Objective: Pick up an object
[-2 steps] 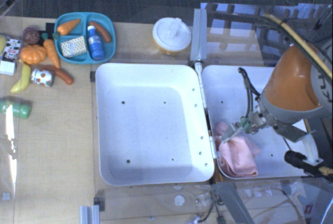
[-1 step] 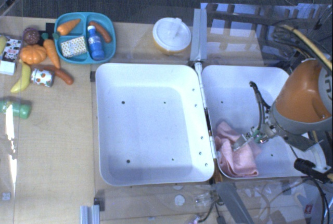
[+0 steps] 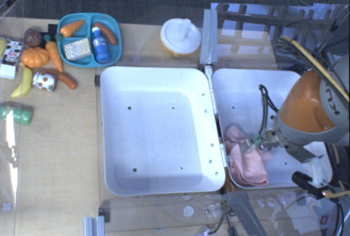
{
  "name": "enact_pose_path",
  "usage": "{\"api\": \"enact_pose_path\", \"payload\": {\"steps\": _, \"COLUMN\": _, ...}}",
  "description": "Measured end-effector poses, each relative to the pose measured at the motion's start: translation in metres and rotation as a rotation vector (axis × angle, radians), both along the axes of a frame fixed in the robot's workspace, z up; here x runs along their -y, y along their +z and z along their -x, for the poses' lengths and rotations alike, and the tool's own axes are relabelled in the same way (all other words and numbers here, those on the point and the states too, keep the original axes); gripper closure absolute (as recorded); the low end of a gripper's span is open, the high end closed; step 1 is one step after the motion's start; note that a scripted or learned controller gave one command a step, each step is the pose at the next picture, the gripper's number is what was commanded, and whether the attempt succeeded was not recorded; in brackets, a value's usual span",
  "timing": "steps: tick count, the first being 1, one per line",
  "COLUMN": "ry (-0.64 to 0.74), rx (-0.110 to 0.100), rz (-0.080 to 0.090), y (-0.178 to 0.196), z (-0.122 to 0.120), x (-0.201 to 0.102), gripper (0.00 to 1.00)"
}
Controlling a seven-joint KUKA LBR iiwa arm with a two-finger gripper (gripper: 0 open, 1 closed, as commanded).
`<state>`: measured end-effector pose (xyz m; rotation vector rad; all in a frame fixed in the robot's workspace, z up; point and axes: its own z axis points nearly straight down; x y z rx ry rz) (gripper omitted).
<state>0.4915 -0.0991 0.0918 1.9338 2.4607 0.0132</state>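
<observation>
Pink cloth (image 3: pixel 247 161) lies crumpled in right bin (image 3: pixel 240 87), near-left corner; gripper (image 3: pixel 258 143) sits at it, closure not discernible; you pinch a raised fold—soft, light, limp.

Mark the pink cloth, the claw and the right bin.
pink cloth (image 3: pixel 247 163), camera view, middle of the folds
claw (image 3: pixel 257 143), camera view, between its tips
right bin (image 3: pixel 240 90), camera view, bare floor near the back left

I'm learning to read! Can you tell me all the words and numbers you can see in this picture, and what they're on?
No words or numbers here are clear enough to read.
Small box at the left edge: printed pictures, too blurred.
Little can: label too small.
Blue bottle in the teal plate: label too blurred.
</observation>
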Motion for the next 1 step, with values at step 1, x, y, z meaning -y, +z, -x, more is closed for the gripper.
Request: {"api": "enact_pose_path", "payload": {"steps": 1, "ry": 0.003, "rx": 0.010, "rz": 0.001, "y": 0.0126, "z": -0.0035, "x": -0.0009, "gripper": 1.00}}
